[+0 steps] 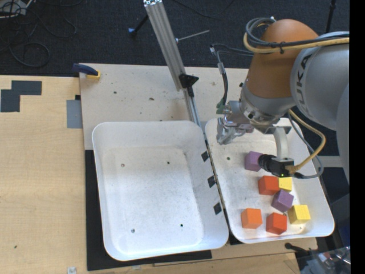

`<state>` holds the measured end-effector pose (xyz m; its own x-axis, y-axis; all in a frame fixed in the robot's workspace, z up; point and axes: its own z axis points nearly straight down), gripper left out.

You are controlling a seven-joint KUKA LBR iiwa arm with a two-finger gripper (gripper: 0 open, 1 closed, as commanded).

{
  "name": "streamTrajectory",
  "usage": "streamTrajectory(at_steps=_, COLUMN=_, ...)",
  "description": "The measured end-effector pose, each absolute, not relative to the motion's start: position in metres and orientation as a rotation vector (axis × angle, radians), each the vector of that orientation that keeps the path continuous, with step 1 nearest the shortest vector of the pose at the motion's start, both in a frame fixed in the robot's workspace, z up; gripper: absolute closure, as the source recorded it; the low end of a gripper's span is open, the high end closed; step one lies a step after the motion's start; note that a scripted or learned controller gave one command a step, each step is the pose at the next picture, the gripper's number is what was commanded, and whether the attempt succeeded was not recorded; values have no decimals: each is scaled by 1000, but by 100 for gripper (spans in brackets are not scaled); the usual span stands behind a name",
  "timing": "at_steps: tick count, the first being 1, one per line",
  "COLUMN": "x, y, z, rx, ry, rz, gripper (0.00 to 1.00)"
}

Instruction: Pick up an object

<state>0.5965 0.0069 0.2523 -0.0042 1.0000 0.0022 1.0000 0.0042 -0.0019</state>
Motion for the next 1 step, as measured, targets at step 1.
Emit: streamTrajectory(at_steps=1, x=594, y=50, z=239, rx=-2214, ry=-2222, rz=5, gripper=100)
